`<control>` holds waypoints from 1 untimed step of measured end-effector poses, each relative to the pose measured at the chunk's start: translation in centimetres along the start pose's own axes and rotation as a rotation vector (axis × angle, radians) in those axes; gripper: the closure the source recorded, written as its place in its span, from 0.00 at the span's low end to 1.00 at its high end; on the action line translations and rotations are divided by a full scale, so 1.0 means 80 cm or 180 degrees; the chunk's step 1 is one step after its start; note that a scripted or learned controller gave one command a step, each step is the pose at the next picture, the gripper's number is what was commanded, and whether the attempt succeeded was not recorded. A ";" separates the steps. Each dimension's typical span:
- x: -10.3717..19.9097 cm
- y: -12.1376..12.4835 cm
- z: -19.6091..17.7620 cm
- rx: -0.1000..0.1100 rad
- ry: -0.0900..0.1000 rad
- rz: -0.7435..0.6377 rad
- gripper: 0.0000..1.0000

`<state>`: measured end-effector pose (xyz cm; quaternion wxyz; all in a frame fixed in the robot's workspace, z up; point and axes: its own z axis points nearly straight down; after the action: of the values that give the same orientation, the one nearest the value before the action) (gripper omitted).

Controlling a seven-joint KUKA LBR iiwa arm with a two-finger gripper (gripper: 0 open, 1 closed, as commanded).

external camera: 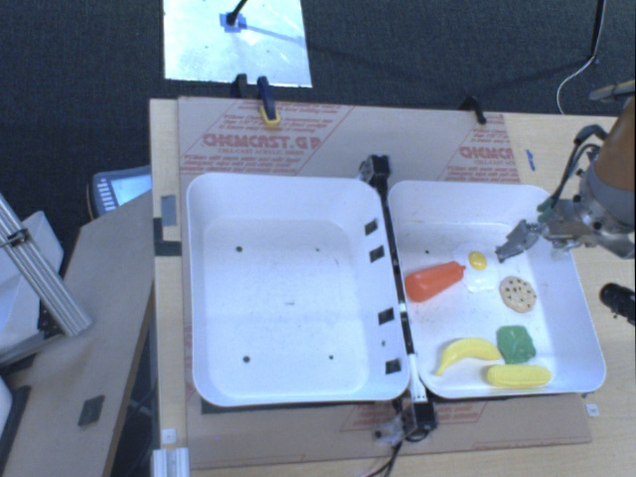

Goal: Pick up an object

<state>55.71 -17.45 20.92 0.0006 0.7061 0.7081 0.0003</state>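
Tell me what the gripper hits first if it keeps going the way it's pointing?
Probably the fried egg: the gripper points left and down toward it in the right bin. The carrot lies beyond. Height is unclear, so this is tentative.

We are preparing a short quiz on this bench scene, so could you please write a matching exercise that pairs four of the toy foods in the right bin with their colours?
Column one:
1. carrot
2. cookie
3. banana
4. the blocky item next to the banana

Column two:
a. green
b. tan with dark specks
c. orange
d. yellow

Pairs: 1-c, 2-b, 3-d, 4-a.

All four lie in the right bin, and the gripper is above that bin's far part.
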 end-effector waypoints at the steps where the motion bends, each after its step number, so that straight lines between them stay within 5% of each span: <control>1: 0.062 0.063 -0.128 -0.0036 -0.0005 -0.0021 0.00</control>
<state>60.69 -12.50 31.15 0.0052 0.7038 0.7104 0.0038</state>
